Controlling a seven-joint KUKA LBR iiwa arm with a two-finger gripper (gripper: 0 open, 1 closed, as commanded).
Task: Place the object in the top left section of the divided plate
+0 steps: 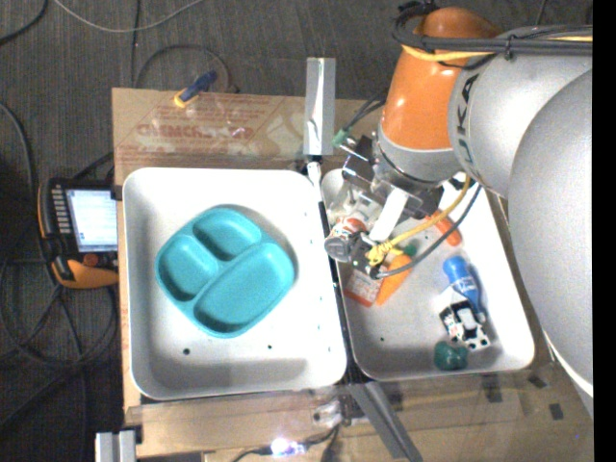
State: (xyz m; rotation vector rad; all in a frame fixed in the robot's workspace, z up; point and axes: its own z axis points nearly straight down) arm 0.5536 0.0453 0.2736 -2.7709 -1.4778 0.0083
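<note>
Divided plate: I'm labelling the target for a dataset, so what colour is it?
The divided plate is plain teal-blue all over, clearest in the camera view, lying in the left white bin.

Dark grey ribbed carpet [192,27] covers the floor, crossed by loose cables [87,12] at ten to twelve o'clock. A flattened cardboard sheet [212,128] with red print lies at eleven o'clock, a blue-and-yellow clamp [195,88] on its upper edge. At nine o'clock a handheld control pendant [82,229] with a lit screen rests on the floor.
</note>
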